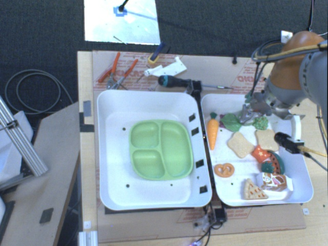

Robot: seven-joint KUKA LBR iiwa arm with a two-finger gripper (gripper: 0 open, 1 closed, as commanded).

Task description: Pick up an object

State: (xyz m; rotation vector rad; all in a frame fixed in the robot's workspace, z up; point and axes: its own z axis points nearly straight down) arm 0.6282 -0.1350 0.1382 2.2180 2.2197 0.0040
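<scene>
Resting on a cluttered bench [154,224], two bins; end effector [249,114] state unclear.

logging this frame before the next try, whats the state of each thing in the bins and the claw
green divided plate: flat in the left bin, nothing on it
carrot: lying in the right bin, untouched
pretzel: lying flat
bread slice: lying flat, apart from the carrot
pizza slice: lying near the front wall
green leafy toy: right beside the claw
claw: low in the right bin, grip unclear
</scene>
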